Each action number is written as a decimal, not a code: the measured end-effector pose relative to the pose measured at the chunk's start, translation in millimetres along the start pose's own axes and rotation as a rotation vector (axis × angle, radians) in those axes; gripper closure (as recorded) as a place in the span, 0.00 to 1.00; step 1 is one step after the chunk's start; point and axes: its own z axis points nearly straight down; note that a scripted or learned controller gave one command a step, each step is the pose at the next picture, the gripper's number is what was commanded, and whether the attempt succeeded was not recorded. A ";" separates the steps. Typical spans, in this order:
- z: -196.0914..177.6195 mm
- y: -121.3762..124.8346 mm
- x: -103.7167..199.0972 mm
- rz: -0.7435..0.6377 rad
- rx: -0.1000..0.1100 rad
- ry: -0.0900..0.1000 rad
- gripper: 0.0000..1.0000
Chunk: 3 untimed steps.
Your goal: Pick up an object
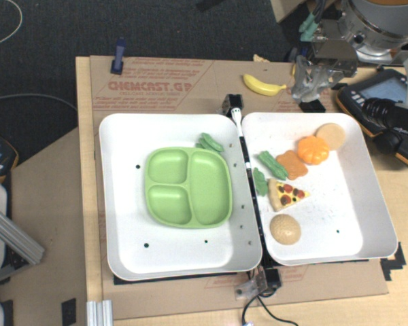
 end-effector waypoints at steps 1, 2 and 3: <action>76.4 -38.5 -59.6 0.008 0.006 0.000 1.00; 134.7 -58.6 -133.2 0.010 0.003 0.000 1.00; 158.0 -57.4 -214.5 0.010 -0.002 -0.001 1.00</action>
